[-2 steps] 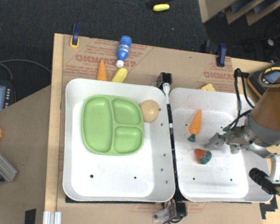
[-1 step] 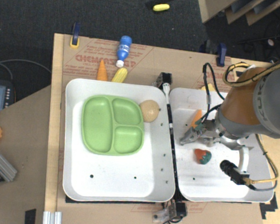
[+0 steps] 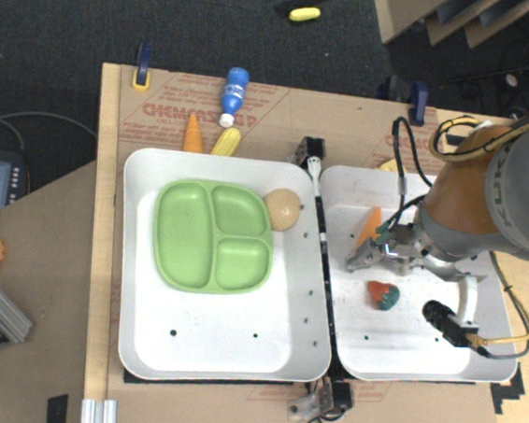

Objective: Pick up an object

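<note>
end effector (image 3: 365, 257) | right bin (image 3: 400, 356) | beside carrot (image 3: 368, 225) | finger state: cannot tell

Two white bins (image 3: 229, 367), one green plate (image 3: 213, 236)

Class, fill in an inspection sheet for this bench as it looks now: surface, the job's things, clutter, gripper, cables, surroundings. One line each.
Surface: cardboard-covered bench bearing the left bin and the right bin.
Job's things: orange carrot and red and teal toy in the right bin; green divided plate and tan ball in the left bin.
Clutter: blue and white bottle, small carrot and yellow piece behind the left bin.
Gripper: gripper low in the right bin, beside the orange carrot; nothing seen between its fingers.
Cables: black cable looping by the arm.
Surroundings: dark carpet with a yellow object.
</note>
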Robot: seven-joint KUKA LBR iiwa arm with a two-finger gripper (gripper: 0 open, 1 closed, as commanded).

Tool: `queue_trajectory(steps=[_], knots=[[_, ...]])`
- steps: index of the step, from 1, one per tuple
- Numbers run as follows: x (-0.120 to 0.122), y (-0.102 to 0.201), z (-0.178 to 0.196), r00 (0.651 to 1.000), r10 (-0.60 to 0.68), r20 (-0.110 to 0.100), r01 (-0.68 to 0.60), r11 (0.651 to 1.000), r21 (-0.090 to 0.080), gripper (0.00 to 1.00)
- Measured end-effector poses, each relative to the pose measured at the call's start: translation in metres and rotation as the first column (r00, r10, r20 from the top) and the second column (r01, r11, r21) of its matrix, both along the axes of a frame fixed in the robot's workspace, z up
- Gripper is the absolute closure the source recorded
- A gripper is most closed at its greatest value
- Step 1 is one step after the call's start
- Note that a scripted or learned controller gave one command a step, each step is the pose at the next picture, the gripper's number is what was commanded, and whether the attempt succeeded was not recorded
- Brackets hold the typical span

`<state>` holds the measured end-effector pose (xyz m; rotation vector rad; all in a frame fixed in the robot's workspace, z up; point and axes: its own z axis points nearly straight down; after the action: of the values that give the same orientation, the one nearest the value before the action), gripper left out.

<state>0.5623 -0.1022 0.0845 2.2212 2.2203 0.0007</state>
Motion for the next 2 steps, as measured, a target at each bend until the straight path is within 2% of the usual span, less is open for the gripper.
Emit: queue_trajectory(steps=[1, 2], knots=[[0.045, -0.007, 0.000, 1.000, 0.002, 0.004, -0.002, 1.000, -0.002, 0.00], [0.044, -0.007, 0.011, 1.000, 0.002, 0.004, -0.002, 1.000, -0.002, 1.00]])
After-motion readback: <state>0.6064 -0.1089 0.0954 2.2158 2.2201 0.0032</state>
